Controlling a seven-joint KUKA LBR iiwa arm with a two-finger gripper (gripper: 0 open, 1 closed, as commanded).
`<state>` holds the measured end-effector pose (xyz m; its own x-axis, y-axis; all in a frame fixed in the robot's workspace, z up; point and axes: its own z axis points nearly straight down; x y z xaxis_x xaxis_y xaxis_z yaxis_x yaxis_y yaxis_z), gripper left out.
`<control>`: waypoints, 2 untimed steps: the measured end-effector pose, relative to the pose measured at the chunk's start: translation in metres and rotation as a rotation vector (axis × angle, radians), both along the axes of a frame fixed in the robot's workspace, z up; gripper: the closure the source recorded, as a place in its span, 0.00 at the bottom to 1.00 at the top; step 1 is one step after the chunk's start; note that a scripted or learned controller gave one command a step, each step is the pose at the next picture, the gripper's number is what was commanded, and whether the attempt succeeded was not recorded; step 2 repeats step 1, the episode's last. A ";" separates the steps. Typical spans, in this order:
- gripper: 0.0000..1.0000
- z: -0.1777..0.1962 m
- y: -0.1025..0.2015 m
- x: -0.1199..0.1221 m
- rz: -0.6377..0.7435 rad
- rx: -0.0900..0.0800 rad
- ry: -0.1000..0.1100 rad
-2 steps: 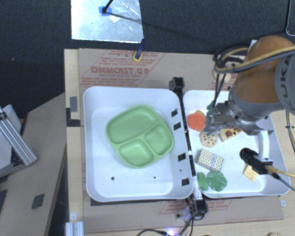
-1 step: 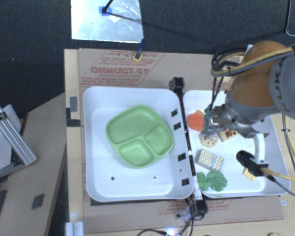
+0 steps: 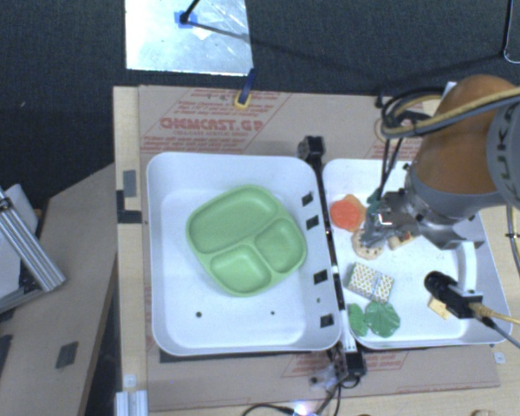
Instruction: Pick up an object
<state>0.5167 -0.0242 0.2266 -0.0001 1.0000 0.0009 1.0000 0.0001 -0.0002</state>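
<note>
Reaching down into the right bin (image 3: 490, 306), the gripper (image 3: 383, 225) sits low among the small items, so the pick looks underway but not finished: nothing is lifted clear, and I judge the grasp itself is not yet proven. An orange piece (image 3: 347, 212) lies just to its left, a tan biscuit-like item (image 3: 367, 247) sits right beneath it, perhaps touching, and a checkered block (image 3: 369, 281) and a green leaf shape (image 3: 374, 319) lie farther toward the near rim. Whether the tool is open or closed, or has anything in it, I cannot tell, since the wrist hides it. The arm (image 3: 468, 159) comes in from the right, bent over the bin, wrist pointing steeply down. Well away to its left, the green divided plate (image 3: 247, 241) rests in the other bin (image 3: 169, 302).
</note>
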 end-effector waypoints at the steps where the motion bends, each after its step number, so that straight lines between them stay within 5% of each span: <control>1: 1.00 0.007 0.002 0.009 0.004 0.000 -0.002; 2: 1.00 0.007 0.002 0.009 0.004 0.000 -0.002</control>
